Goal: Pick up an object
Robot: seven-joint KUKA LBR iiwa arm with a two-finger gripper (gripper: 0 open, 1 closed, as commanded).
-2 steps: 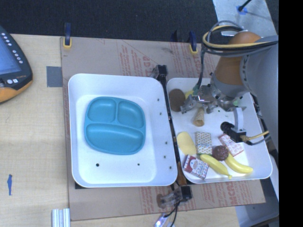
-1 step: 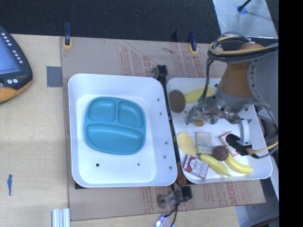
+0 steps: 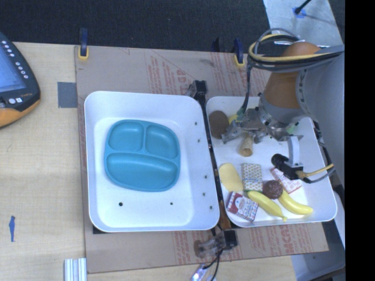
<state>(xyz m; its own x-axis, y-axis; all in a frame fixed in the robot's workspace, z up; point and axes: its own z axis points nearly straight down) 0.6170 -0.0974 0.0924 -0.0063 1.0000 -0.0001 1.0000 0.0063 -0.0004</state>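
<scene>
My gripper (image 3: 251, 136) hangs low over the back part of the right bin (image 3: 328, 212), open, with its fingers spread left and right. A short tan cylinder (image 3: 245, 147) lies just in front of it, between the fingertips' line and the bin floor; nothing is gripped. A brown round fruit (image 3: 218, 122) rests to the gripper's left by the bin wall. Nearer the front lie a yellow lemon-like piece (image 3: 230, 177), a checkered packet (image 3: 252, 177), a dark brown round piece (image 3: 272, 189), two bananas (image 3: 267, 204) (image 3: 296, 206) and two red-and-white packets (image 3: 241, 206) (image 3: 287, 181).
The left bin (image 3: 94, 157) holds a blue divided plate (image 3: 142, 155). A metal divider with clamps (image 3: 207, 151) runs between the bins. A handheld control pendant (image 3: 14, 81) lies on the bench at the far left.
</scene>
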